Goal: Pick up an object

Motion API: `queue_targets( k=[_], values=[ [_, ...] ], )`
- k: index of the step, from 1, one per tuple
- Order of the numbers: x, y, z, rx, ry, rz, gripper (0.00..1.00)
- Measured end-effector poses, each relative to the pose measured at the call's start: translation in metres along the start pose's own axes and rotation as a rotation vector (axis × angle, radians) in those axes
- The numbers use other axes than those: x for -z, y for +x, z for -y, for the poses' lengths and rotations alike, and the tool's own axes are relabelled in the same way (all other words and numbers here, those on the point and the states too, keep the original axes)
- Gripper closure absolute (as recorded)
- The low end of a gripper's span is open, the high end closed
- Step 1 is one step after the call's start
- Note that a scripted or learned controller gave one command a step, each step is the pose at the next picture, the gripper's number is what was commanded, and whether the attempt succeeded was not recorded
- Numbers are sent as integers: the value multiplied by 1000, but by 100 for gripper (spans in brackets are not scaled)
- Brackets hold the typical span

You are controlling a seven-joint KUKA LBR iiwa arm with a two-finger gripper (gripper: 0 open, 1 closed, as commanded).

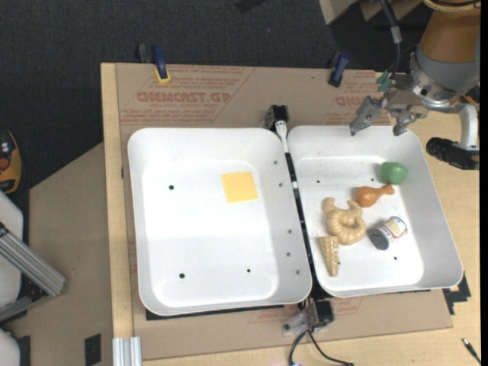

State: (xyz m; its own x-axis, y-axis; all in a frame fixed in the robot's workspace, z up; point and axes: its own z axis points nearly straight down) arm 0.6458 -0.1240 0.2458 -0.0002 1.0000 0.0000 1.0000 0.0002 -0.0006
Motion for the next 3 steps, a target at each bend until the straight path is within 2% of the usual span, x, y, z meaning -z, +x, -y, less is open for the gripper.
queue_targets(
  k=[1, 2, 3],
  values=[
    [-147, -7, 63, -3, 4, 3, 0],
    [-163, 2, 128, -3, 8, -3, 0],
    [-160, -28, 58, 2, -7, 4, 0]
  ],
)
